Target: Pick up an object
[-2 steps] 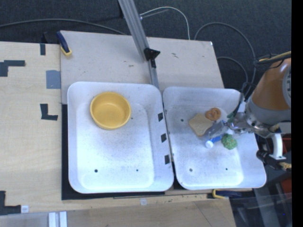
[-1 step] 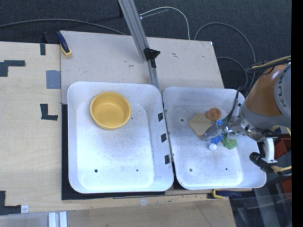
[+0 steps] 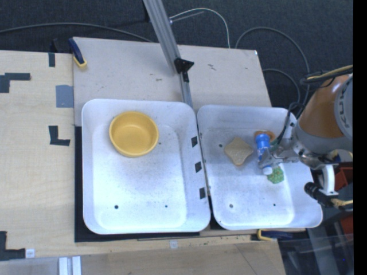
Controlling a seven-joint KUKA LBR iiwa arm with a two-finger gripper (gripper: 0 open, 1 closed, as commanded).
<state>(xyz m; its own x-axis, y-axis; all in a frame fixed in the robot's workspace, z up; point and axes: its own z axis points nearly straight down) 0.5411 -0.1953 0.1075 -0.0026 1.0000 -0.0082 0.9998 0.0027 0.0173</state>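
Gripper [image 3: 268, 164]: low in right bin [image 3: 246, 213], finger state cannot be told; beside blue bottle [image 3: 262, 142], green item [image 3: 276, 175], tan sponge [image 3: 237, 151]. Left bin [image 3: 137, 211]: yellow bowl [image 3: 133, 133].

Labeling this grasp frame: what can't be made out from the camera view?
- End effector: too small and blurred to tell whether it holds anything.
- Small blue and orange object: identity unclear, partly covered by the end effector.
- Small green lumpy object: contact with the end effector unclear.
- Grey and orange arm: cut off at the right.
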